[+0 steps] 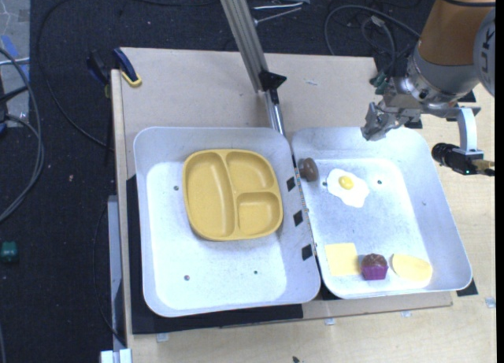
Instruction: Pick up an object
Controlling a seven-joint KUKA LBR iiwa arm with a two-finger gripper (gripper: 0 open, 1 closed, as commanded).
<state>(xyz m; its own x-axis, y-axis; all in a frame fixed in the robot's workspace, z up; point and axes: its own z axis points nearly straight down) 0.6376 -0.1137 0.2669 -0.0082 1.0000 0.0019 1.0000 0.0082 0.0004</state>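
Note:
My gripper (376,127) hangs over the far edge of the right bin (441,220), with nothing seen between its fingers. In that bin lie a toy fried egg (347,187), a small brown round piece (308,169) at the left wall, a pale yellow square slice (342,259), a purple piece (374,266) and a yellow rounded piece (412,268) along the near side. The egg lies below and left of the gripper, well apart from it.
The left bin (157,275) holds a yellow divided plate (233,194). A slanted metal pole (244,27) runs down to the gap between the bins. Cables lie on the dark floor beyond the bench.

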